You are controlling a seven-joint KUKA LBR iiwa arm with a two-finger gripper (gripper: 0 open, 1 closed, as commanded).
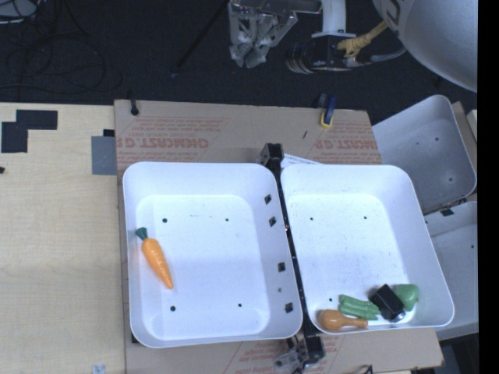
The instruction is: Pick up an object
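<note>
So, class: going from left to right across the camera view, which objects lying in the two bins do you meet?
Carrot → orange pear-shaped piece → green bean pod → black block → light green piece.

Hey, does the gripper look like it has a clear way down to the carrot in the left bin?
Probably yes. The carrot lies alone near the left wall of the left bin, with nothing on or beside it. The gripper hangs above the bench's far edge. That wall may crowd one finger.

Both white bins [203,179] look like smooth, faintly glossy plastic; the board [234,135] beneath is matt brown cardboard; the bench [54,232] is pale wood-grain; the carrot [157,261] shines like plastic.
</note>
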